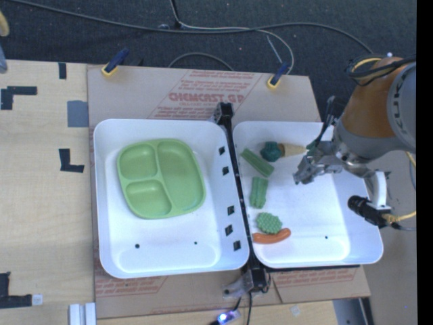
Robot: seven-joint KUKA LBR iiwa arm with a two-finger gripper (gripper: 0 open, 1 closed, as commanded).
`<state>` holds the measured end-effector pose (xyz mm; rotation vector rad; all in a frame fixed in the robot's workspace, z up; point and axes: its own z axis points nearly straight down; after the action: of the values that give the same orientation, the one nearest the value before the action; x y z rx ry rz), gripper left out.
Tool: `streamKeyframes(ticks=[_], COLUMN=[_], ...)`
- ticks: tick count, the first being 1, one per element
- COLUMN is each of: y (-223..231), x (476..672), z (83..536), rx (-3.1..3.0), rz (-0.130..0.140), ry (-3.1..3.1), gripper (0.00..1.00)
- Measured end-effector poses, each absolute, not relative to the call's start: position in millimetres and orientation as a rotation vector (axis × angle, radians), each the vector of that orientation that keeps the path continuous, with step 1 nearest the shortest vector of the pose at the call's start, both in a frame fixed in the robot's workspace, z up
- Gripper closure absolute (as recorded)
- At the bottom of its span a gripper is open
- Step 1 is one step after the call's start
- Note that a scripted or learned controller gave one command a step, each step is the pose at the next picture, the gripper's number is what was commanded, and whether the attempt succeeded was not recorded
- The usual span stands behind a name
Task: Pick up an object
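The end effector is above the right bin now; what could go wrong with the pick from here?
1. The end effector hovers over bare bin floor, so closing here would likely grab nothing.
2. The two green sticks lie close together near the divider, so a grasp may catch both or hit the wall.
3. The orange piece touches the bumpy green toy; one may drag the other.

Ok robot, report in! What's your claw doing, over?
Gripper low over right bin, nothing seen between its fingers. Toy food lies to its left, untouched. Green plate in left bin. Nothing blocking.

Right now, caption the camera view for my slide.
Hand over the right bin of toy food; green tray in the left bin.
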<state>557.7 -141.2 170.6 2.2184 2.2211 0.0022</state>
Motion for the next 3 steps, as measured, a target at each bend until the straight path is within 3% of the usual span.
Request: streamKeyframes(ticks=[1,3], y=[-141,-49], x=[558.7,545.8], z=[215,205], rx=[2.218,2.218], rz=[0.003,-0.002], ry=[2.221,2.229], gripper=[1.00,1.00])
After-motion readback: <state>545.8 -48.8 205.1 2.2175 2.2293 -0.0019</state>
